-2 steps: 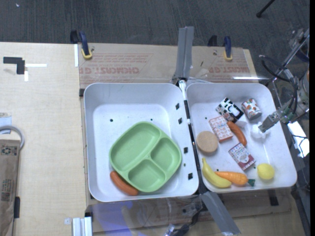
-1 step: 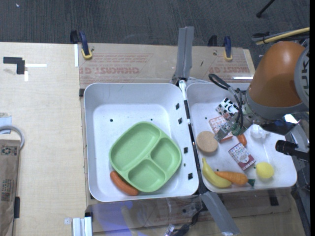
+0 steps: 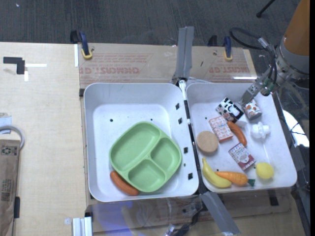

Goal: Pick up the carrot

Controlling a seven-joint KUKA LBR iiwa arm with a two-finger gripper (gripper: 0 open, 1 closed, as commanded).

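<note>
A carrot with a green top lies near the front of the right bin, beside a banana. A second, slimmer orange carrot-like piece lies in the middle of that bin, between two pink cartons. My gripper hangs over the bin's back right corner, just above a small can, and is well away from both carrots. Nothing shows in its grasp.
The right bin also holds a brown disc, pink cartons, a black-and-white toy, a white lump and a lemon. In the left bin are a green divided plate and an orange sausage-like piece.
</note>
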